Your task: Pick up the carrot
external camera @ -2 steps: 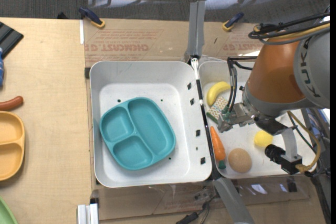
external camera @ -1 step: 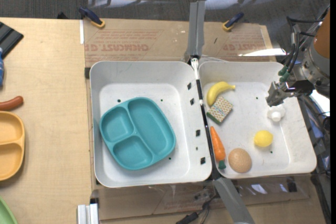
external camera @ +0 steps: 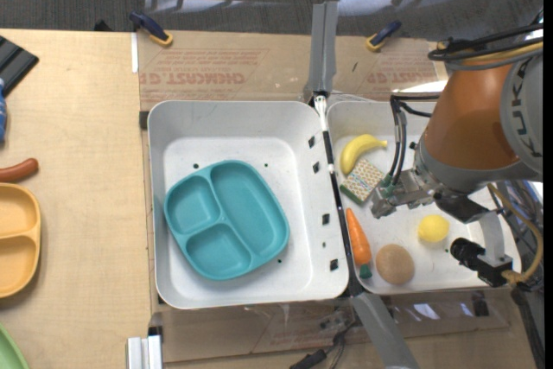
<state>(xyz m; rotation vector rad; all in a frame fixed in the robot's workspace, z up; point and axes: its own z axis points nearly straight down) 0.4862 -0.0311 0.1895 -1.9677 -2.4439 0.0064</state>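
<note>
The carrot (external camera: 358, 238) lies along the right bin's (external camera: 406, 286) left wall, at seven o'clock from the jaws (external camera: 386, 205), whose opening cannot be told. A clean pick likely needs them straddling its slim width, clear of the wall.

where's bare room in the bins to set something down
Left bin: bare floor around the teal tray, widest along the top. Right bin is crowded: banana, sponge, carrot, lemon, brown ball and gripper.

One carrot (external camera: 358, 239), two bins (external camera: 164, 186)
</note>
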